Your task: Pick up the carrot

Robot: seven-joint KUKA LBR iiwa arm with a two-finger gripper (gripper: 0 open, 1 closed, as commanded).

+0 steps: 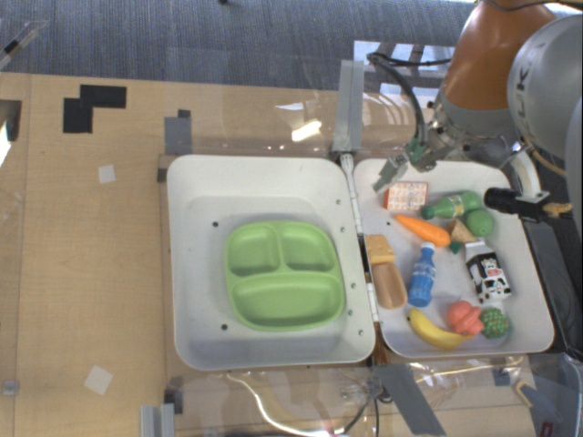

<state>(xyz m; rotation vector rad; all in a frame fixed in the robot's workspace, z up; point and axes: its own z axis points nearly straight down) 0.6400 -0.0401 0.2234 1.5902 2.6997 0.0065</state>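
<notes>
The carrot [424,228], orange and tapering to the left, lies in the back half of the right bin [537,335]. It rests between a pink patterned box [406,196] and a blue bottle [422,276]. My gripper [409,164] hovers over the bin's back left corner, just behind the pink box and about a hand's width behind the carrot. Its fingers stand open with nothing between them.
Crowded around the carrot are a green bottle [451,205], a green ball [478,222], a black-and-white carton [487,276], a tan block [387,276], a banana [433,329], a red fruit [463,317] and a green broccoli [495,322]. The left bin [191,335] holds a green divided tray [284,274].
</notes>
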